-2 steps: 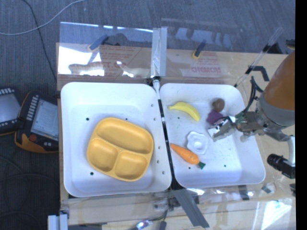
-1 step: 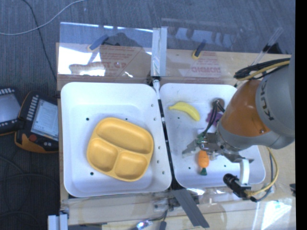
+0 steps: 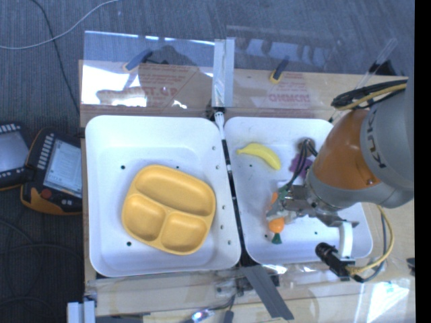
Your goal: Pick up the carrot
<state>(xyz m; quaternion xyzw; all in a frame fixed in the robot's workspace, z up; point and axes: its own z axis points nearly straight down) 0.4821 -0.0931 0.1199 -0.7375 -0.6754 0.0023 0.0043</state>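
Camera view: end effector poised over the carrot in the right bin.

The carrot lies near the bin's middle, just below and slightly left of the end effector, touching or nearly touching it; whether the end effector is open or closed cannot be told. Its long axis appears to run roughly up-down in view, green top toward the near rim. A banana lies apart above. The left bin holds a yellow divided plate.

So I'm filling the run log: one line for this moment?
gripper over right bin | carrot just below it, not held | banana behind
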